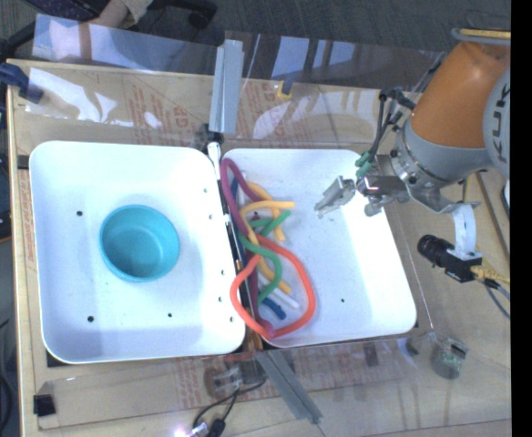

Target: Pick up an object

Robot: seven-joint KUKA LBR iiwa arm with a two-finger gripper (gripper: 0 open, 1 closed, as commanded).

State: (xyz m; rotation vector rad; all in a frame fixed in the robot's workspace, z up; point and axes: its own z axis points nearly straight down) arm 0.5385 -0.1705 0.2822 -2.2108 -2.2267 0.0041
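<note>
Two shallow white bins are sitting side by side on a wooden counter (485, 353), seen from above at a slant. A grey robot arm (441, 157) with an orange band is reaching in from the right, and its gripper (348, 197) is hanging over the upper middle of the right bin (375, 289). Nothing is showing in the gripper's grasp, and from here I cannot tell whether it is released or clenched.

The things to pick from are lying in both bins. In the left bin (56, 157) a round blue bowl (139, 242) is standing upright, a little left of the bin's middle, well apart from the gripper. In the right bin a tangle of bendy coloured cords (268, 260) is lying pressed against the left wall. A red cord (306, 285) is looping around the lower part of the tangle, a yellow cord (268, 209) and a green cord (271, 228) are crossing near the top, a purple cord (233, 194) is running along the wall, and a short blue cord (276, 313) is lying inside the red loop. The gripper is hovering near the tangle's upper right side, apart from it, over bare white floor.
</note>
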